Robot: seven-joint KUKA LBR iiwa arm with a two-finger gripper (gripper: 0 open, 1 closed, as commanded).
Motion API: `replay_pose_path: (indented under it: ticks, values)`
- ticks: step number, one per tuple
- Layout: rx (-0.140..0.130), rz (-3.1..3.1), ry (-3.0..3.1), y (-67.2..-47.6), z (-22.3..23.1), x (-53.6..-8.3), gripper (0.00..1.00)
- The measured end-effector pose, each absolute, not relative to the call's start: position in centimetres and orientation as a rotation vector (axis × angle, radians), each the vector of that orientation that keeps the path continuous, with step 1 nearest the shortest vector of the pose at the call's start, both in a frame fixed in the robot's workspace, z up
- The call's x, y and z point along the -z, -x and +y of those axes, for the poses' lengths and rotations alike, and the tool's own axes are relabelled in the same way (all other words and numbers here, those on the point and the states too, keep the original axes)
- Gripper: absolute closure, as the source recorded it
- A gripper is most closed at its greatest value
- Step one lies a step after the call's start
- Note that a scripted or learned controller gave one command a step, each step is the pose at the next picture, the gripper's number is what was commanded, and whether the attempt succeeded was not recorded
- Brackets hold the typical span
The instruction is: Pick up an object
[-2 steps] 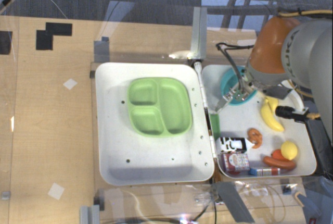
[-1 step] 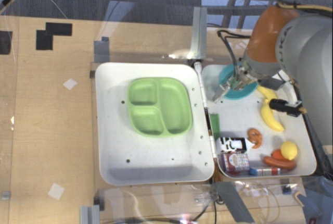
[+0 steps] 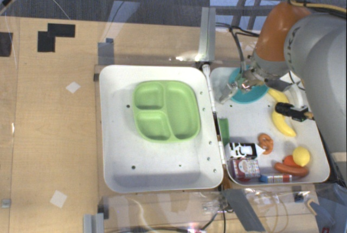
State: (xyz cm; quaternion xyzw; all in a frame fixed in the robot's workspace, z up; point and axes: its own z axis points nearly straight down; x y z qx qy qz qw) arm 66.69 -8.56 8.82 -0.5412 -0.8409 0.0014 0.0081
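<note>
My gripper (image 3: 242,85) is low over the far part of the right bin (image 3: 320,172), right at a teal round plate (image 3: 255,94), and seems to touch the plate's left side. The arm's wrist hides the rest of the plate. A yellow banana (image 3: 283,123) lies just right of the plate. Nearer the front are an orange shrimp-like toy (image 3: 265,142), a yellow lemon (image 3: 301,156), a red sausage (image 3: 291,168), a dark red can (image 3: 245,168) and a black-and-white box (image 3: 242,149).
The left bin (image 3: 116,134) holds a green divided plate (image 3: 165,111). A small green block (image 3: 223,130) lies against the right bin's left wall. The grey arm and its orange band (image 3: 279,31) cover the right bin's far right corner.
</note>
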Motion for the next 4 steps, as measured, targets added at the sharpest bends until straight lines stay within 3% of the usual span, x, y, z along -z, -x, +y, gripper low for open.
replay_pose_path:
  ticks: [1, 2, 3, 4]
  values:
    - [-0.007, -2.491, 1.887, -66.5, -8.6, -8.8, 0.00]
    - [-0.009, -2.500, 1.882, -66.7, -8.7, -10.8, 1.00]
    - [-0.009, -2.499, 1.879, -66.6, -8.6, -10.3, 0.00]
    - [0.006, -2.332, 2.114, -67.1, -9.1, -9.2, 0.00]
